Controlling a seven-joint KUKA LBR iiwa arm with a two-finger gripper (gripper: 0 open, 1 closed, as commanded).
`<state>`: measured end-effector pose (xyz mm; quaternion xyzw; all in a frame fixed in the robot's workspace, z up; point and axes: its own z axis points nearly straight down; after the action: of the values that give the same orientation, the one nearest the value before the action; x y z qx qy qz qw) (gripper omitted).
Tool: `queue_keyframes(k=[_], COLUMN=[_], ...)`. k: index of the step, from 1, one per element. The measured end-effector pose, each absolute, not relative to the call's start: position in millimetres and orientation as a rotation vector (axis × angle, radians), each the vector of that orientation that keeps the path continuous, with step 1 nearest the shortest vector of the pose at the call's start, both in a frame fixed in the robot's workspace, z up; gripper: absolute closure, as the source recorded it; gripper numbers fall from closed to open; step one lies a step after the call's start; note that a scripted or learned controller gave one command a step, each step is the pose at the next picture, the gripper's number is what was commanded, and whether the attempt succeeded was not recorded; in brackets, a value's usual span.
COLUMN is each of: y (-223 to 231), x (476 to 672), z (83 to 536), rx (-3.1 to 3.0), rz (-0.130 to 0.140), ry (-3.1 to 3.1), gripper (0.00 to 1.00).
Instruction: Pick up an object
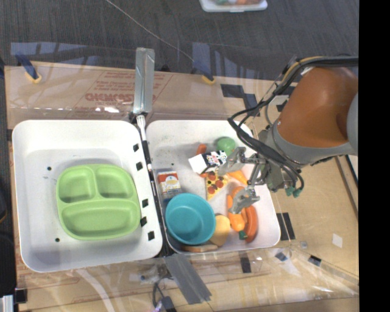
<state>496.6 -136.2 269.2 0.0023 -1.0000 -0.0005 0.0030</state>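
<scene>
Jaws (245, 177) spread open over toy carrot (235, 202), holding nothing; looks light, hard, slippery, so best pinched across its middle.

The arm (317, 116) is running off the right edge, its upper part cut away. A white tray (234, 5) is being clipped by the top edge. The teal bowl (190, 218) is covering part of the small packet (169, 181) and the tan item (198, 247) beneath it. The gripper (244, 180) is hiding some of the orange toy food (239, 216), and the fingers are too tangled in clutter to read.
</scene>
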Motion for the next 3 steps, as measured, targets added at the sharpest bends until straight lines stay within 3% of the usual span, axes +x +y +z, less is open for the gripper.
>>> queue_keyframes(k=[1, 2, 3], y=[-139.8, -154.4, -112.9], x=[512.1, 522.9, 618.0], z=[248.2, 95.0, 87.6], rx=[-0.016, -0.183, -0.492], rz=[-0.003, -0.003, -0.001], ry=[-3.133, -3.128, -3.096], gripper=[0.00, 0.00, 0.00])
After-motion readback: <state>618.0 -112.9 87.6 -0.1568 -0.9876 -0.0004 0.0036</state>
